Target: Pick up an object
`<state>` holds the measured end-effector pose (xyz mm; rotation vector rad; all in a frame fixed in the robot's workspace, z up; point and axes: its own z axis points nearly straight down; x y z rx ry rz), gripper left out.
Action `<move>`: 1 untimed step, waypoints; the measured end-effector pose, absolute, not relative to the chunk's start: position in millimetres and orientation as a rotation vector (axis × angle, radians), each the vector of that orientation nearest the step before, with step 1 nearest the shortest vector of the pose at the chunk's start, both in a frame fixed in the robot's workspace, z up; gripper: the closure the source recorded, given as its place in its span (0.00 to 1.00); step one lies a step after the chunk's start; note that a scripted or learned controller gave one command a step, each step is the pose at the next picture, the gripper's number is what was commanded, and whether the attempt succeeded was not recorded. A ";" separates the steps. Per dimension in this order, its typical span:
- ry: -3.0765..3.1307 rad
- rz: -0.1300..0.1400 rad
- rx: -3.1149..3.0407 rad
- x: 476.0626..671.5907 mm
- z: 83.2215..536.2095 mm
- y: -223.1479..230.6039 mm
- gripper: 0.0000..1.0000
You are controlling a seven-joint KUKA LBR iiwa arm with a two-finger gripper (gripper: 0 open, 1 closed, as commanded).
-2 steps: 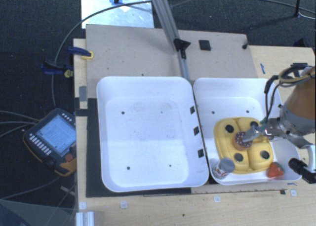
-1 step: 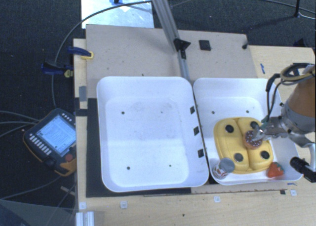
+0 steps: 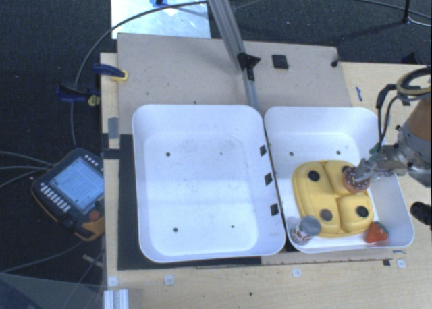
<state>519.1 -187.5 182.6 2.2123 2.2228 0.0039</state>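
gripper (image 3: pixel 356 178) in right bin (image 3: pixel 317 129), finger state can't tell | over yellow tray toy (image 3: pixel 331 200) top-right corner | toy body lies down-left of tip | red obj (image 3: pixel 376 233) nr front corner

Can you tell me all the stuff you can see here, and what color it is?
Bins: two, white, side by side on the bench, left bin, right bin.
Yellow toy: one, with dark spots, in the right bin.
Small can: one, grey top, front left corner of the right bin.
Red thing: one, front right corner of the right bin.
Handheld screen: one, orange and grey, left of the bench.
Gripper: one, grey, over the yellow toy.
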 end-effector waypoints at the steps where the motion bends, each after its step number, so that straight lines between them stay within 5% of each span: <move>1: 2.223 0.004 2.211 525.5 245.0 -188.2 1.00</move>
